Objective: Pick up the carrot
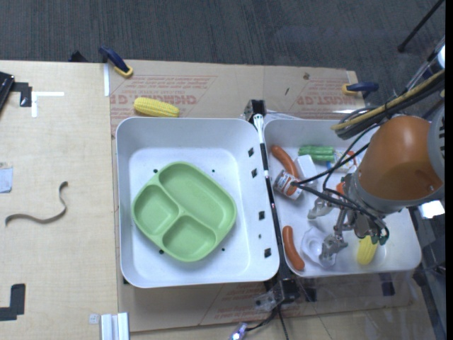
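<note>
Orange and slightly tapered, the carrot (283,160) lies in the right bin (400,264), up at about ten o'clock, just beside the dividing wall. It is my best guess among two near-twins: a redder stick (292,248) at seven o'clock looks more like a sausage. It is probably a toy: light, stiff and smooth, so apt to roll or slip. I would take it across its thicker middle, squarely over its long axis.

The gripper (329,249) hangs low near six o'clock of that bin, well apart from the carrot, above a clear wrapper (or something like it). Whether it is open or closed I cannot tell, since cables and metal parts clutter it. A small tin (287,185) sits close below the carrot, and a green piece (315,151) lies at its three o'clock. The arm's orange band (396,163) covers the bin's right half.
</note>
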You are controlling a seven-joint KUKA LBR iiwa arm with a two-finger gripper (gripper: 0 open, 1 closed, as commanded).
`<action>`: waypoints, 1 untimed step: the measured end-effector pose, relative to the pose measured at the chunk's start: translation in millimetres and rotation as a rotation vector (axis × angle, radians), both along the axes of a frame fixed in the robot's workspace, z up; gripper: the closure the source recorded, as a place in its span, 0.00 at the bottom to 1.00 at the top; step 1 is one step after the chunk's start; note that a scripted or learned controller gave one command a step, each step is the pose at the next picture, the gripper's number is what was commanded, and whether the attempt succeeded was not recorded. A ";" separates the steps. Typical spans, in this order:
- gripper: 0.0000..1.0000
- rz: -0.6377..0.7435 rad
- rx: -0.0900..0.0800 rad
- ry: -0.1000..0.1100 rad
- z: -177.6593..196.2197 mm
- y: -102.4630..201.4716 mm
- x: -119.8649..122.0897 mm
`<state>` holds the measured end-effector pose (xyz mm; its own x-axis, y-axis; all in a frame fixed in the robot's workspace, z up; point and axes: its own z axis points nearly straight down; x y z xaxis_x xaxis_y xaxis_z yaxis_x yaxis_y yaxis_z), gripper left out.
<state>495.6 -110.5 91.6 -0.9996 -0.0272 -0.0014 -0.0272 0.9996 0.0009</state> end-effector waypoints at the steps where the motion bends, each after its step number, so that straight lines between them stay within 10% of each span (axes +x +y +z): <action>1: 0.00 -0.146 -0.002 -0.005 5.4 -110.4 32.1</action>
